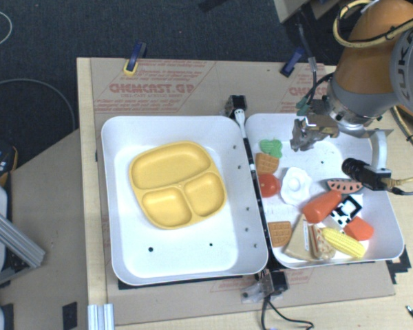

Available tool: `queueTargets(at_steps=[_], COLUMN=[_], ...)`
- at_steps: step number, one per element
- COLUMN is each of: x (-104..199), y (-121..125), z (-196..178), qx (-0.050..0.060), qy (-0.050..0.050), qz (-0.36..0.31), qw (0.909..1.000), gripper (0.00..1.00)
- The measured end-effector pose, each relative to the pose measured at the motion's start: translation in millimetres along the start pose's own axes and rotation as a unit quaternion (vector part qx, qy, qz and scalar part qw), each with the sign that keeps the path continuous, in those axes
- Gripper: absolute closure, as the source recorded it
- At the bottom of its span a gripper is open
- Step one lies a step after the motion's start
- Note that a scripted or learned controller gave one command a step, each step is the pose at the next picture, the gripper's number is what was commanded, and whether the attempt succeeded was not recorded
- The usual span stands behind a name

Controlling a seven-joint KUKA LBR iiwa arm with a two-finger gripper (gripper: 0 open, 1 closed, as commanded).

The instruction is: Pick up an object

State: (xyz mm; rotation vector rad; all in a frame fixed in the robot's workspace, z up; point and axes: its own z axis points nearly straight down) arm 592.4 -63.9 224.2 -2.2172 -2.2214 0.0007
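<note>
While toy food point(316, 215) lies heaped in the right bin point(392, 243), ready for picking, my gripper point(304, 137) hangs above its bare upper part; grip state: cannot tell

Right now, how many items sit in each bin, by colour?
Left bin:
Yellow: 1, divided plate
Right bin, roughly:
Green: 1
White: 1
Red or orange: 4
Tan: 3
Yellow: 1, corn
Total: about 11
</note>
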Motion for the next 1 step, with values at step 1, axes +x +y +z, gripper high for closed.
queueTargets(at_steps=[1], x=[-10.0], y=[14.5], z=[-8.7], qx=[-0.003], qy=[-0.001], qz=[0.001], qw=[1.0000], gripper=[1.00])
